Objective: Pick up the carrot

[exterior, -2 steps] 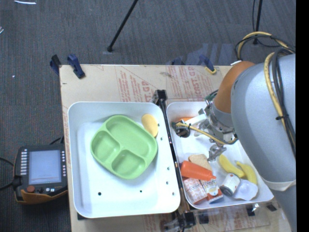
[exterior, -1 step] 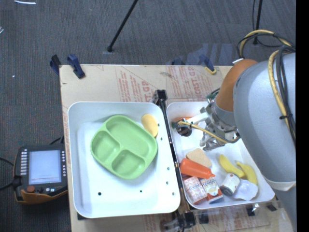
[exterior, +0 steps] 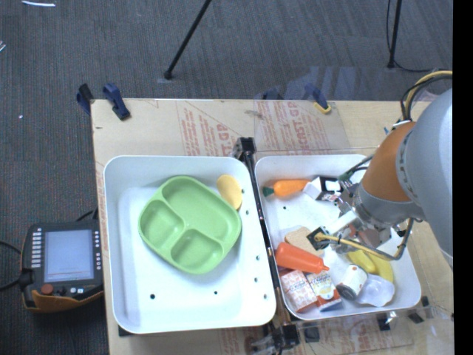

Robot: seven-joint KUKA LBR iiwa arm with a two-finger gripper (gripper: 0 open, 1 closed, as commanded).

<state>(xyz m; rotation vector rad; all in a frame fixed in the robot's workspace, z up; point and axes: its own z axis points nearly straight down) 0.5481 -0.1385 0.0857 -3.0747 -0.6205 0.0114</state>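
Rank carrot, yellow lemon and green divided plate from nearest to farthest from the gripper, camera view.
From the gripper:
1. carrot, right bin, up-left of it.
2. yellow lemon, left bin, beside the divider.
3. green divided plate, left bin, farthest left.

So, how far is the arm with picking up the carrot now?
Done: the arm has reached over the right bin. In hand: nothing visible; the gripper sits near the bin's middle, among other items. Left: the whole pick. The carrot lies at the bin's upper left, apart from the gripper, so the arm must move there, grasp and lift.
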